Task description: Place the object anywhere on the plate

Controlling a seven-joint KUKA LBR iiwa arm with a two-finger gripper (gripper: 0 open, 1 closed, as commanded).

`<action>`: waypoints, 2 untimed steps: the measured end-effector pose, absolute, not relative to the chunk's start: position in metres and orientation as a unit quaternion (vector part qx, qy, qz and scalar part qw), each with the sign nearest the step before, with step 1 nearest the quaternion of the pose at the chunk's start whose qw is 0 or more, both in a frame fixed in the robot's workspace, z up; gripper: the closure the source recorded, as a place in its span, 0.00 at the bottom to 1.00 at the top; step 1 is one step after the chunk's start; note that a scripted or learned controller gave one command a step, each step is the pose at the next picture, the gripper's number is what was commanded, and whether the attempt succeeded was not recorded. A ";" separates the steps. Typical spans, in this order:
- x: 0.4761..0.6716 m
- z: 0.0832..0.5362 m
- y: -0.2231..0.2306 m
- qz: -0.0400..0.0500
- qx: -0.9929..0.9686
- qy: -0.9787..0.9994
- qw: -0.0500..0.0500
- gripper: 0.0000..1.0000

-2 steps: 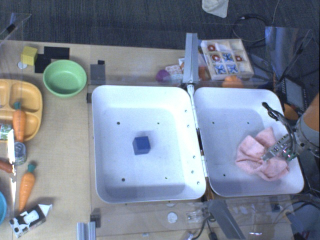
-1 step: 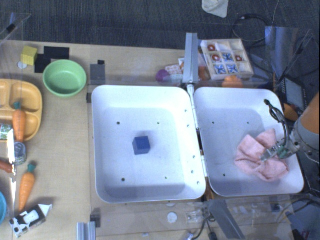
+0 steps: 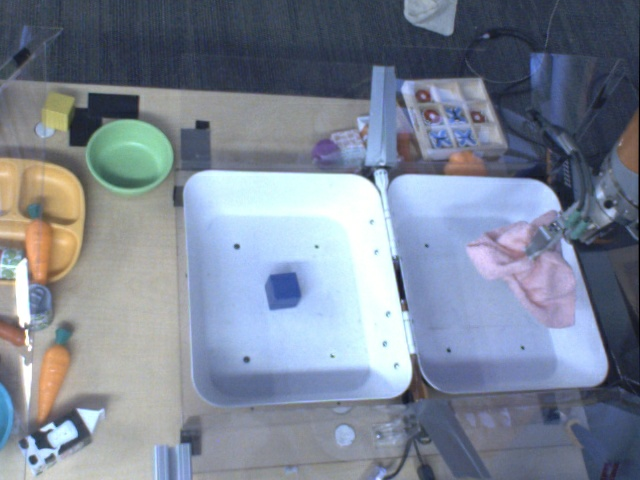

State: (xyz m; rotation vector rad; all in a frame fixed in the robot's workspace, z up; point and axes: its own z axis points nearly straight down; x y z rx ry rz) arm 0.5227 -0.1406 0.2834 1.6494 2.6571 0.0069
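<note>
At the right edge of the view the grey arm is cut off, and its two-finger gripper [image 3: 549, 236] sits low over the upper right part of the crumpled pink cloth [image 3: 527, 268] in the right shallow white bin [image 3: 500, 368]; the fingertips are small and blurred, and a fold of cloth appears pinched between them. Alone in the left shallow white bin [image 3: 285, 368], well apart from the gripper, lies a small blue cube [image 3: 284, 289]. Behind the bins a flat box with red and blue patterned tiles [image 3: 452, 117] carries markings too small to read. Left of the bins, on the pale wooden bench [image 3: 130, 268], stand a green bowl [image 3: 129, 155] and a yellow divided plate [image 3: 40, 213], partly cut off, with toy carrots nearby [image 3: 52, 368].
</note>
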 end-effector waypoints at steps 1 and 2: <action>0.609 0.228 -0.075 0.001 0.508 0.861 0.002 1.00; 0.614 0.210 0.002 0.002 0.485 0.875 0.002 1.00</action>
